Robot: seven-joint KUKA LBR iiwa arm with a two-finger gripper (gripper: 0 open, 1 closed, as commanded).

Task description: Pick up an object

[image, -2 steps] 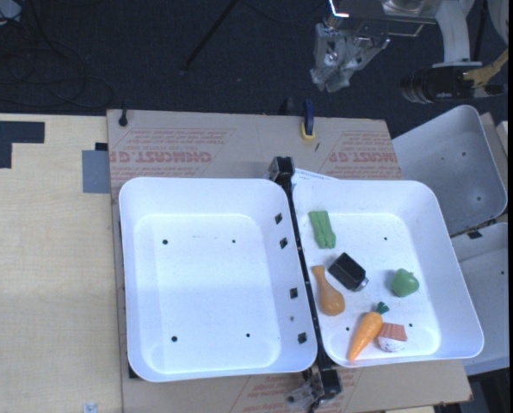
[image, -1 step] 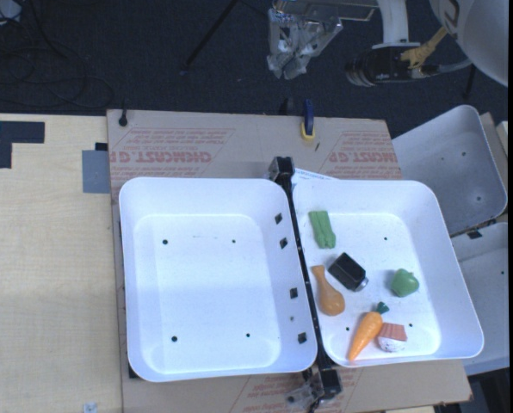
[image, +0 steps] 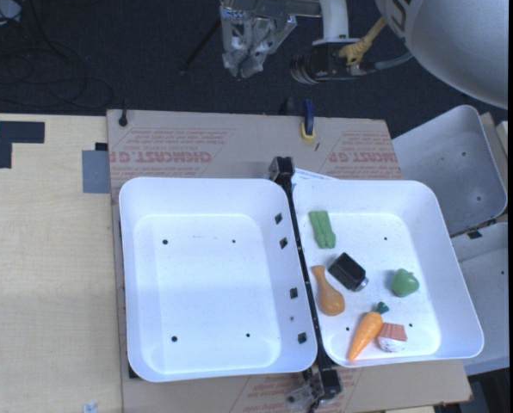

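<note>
Gripper (image: 252, 46) parked high past the worktop's far edge, well clear of both bins, nothing between its fingers; open or closed, can't tell from this angle. Looks like a retracted pose so the camera gets an unobstructed look before a pick.

All objects are in the right bin (image: 450, 256), bunched toward its near-left part.

Near edge: carrot (image: 364, 335), long axis diagonal, leafy end pointing far-right, tip toward the near-left corner. Just beside it on the right, a small red-and-white piece (image: 392, 337).

Mid: orange gourd (image: 327, 292) near the left wall, neck pointing to the far-left. Black block (image: 348, 271) just beside it, rotated off the bin axes. Green pepper (image: 404, 282) apart, toward the right.

Far: green pod (image: 322, 229), long axis running near-to-far.

Left bin (image: 140, 231) holds nothing to pick.

My guess: the pepper is the cleanest target, most clearance around it.
</note>
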